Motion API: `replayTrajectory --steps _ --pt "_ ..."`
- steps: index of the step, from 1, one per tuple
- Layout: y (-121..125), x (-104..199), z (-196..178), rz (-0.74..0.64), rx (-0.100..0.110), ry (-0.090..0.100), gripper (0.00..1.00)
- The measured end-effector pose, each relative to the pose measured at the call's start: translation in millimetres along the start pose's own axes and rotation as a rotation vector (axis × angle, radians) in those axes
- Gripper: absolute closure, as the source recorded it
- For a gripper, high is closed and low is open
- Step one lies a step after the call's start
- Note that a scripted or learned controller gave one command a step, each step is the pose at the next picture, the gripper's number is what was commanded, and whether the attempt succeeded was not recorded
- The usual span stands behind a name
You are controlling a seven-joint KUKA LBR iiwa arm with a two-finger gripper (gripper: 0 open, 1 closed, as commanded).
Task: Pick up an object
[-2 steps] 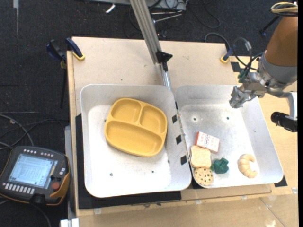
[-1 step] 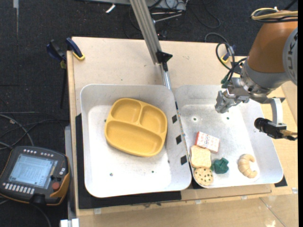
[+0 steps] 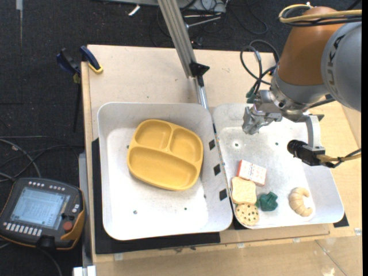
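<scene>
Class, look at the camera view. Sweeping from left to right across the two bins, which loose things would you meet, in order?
Yellow divided plate → slice of toast → green toy → croissant. The cookie and the small box overlap the toast's span, so I leave them out.

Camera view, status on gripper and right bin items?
Two-finger gripper hovering over the right white bin, upper end. Toast slice, pink box, cookie, green piece, croissant untouched at near end. Nothing blocking.

Matt yellow plastic divided plate [image 3: 165,154], smooth white plastic bins [image 3: 115,211], pale wooden bench [image 3: 138,73], glossy orange band [image 3: 305,45].
</scene>
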State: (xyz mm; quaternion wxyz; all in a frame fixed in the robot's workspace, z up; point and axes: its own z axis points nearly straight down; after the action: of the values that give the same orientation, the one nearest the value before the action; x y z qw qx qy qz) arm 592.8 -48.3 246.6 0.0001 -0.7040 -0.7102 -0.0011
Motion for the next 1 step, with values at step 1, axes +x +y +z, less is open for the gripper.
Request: replayTrajectory --steps 1 --pt "-13.5 52.1 7.8 0.001 0.004 0.001 1.0"
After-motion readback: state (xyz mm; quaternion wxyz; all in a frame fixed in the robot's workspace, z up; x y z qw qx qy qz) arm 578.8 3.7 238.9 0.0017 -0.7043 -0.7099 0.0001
